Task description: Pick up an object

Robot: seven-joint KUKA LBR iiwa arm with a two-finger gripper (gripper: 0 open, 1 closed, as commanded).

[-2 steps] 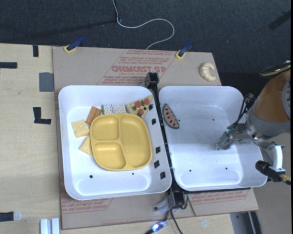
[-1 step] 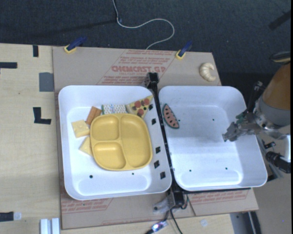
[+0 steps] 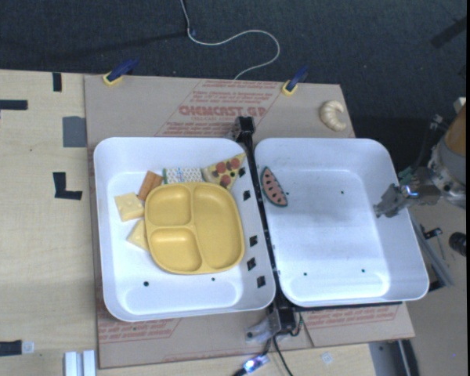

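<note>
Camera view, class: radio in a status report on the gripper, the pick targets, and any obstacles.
Gripper at right bin's right rim, nothing seen held. Watermelon slice lies alone, right bin's left side. Yellow plate covers the toy food, left bin.

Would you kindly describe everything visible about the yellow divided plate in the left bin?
The yellow plate looks like matte plastic, a rounded square with three compartments: two above, one larger below. It lies flat, slightly rotated, in the left bin, resting partly over flat food-like pieces along its upper and left edges.
</note>
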